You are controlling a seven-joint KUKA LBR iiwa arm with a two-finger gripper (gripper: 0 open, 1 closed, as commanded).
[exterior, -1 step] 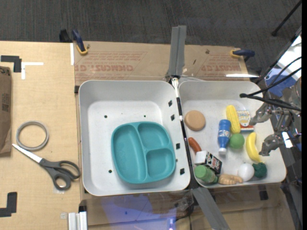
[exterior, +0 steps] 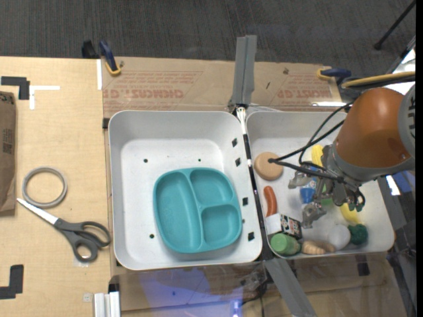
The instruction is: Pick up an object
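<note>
Two white bins side by side on the desk (exterior: 53, 111). Left bin (exterior: 132, 144) holds a teal divided tray (exterior: 197, 210), three compartments, lying flat, tilted slightly.

Right bin (exterior: 291, 127) crowded. Tan round bun-like piece (exterior: 268, 166) near the divider; red sausage-shaped piece (exterior: 270, 201) just below it. Small black-and-white packet (exterior: 289, 225) with print too small to read. Green round object (exterior: 284, 244) at the near wall, a tan peanut-like piece (exterior: 318, 247) beside it, dark green lump (exterior: 357, 234) toward the right corner. Yellow (exterior: 317, 156) and blue (exterior: 307, 195) items partly hidden under the arm.

Gripper (exterior: 316, 211) low over the middle of the right bin, among the objects; cables and wrist clutter block it, so the spread of the fingers cannot be told, nor anything between them.

Cardboard (exterior: 172, 88) behind the bins carries reversed lettering, not legible with confidence. Scissors (exterior: 69, 230) and a tape roll (exterior: 44, 185) lie on the desk left of the bins.
</note>
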